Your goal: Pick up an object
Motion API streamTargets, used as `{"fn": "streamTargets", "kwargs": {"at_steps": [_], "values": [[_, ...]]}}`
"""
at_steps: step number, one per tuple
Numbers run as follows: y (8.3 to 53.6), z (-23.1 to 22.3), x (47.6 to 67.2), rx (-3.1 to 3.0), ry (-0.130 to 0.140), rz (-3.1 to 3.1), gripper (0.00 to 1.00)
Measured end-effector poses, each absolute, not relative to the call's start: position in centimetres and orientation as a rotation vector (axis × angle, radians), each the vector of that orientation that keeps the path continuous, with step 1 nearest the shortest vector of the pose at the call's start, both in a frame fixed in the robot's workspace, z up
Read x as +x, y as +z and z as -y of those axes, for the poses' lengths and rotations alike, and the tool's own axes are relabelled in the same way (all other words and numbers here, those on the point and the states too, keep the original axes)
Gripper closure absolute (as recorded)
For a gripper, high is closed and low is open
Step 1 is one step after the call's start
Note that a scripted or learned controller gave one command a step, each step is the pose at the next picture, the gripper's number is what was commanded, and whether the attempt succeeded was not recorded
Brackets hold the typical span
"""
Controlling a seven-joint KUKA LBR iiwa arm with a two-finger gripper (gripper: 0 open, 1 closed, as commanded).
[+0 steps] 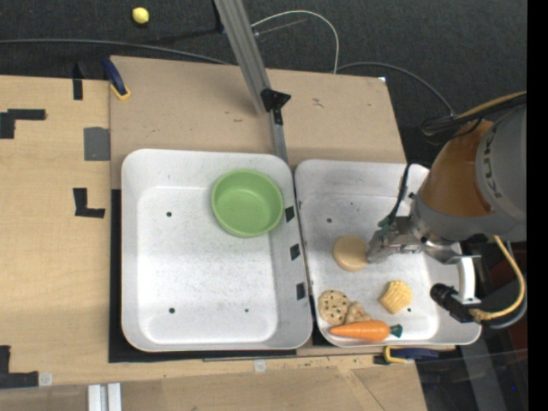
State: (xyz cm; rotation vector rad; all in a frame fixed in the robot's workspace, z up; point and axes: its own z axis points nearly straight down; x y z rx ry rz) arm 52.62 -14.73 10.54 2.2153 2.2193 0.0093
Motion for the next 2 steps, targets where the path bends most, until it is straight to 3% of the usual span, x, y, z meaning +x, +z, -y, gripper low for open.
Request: {"fn": "streamTargets", "kwargs": {"at_steps": [2], "values": [[21.5, 14.3, 52.1, 2.216, 0.004, -2.221, 1.0]]}}
